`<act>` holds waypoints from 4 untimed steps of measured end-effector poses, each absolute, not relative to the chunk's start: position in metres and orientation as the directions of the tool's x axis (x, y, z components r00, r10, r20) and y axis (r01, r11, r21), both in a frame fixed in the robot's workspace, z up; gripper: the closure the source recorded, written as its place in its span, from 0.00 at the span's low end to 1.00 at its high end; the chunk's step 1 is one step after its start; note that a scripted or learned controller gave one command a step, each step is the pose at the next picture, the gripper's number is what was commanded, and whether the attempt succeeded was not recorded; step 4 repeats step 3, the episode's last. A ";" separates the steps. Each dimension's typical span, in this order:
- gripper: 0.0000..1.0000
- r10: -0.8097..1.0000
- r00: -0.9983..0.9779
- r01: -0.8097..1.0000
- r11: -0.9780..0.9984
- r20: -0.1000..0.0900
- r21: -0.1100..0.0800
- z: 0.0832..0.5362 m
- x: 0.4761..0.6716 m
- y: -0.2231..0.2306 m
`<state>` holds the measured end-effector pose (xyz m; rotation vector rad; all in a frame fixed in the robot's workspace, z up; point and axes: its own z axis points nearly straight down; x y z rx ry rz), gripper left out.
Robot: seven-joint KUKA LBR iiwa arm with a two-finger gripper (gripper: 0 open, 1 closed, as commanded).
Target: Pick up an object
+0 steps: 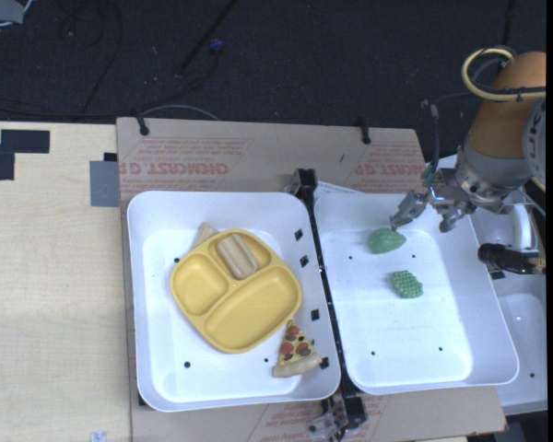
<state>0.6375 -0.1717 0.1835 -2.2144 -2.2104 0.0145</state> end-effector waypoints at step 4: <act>0.00 1.000 -0.001 1.000 0.001 -0.003 0.005 0.090 0.643 -0.172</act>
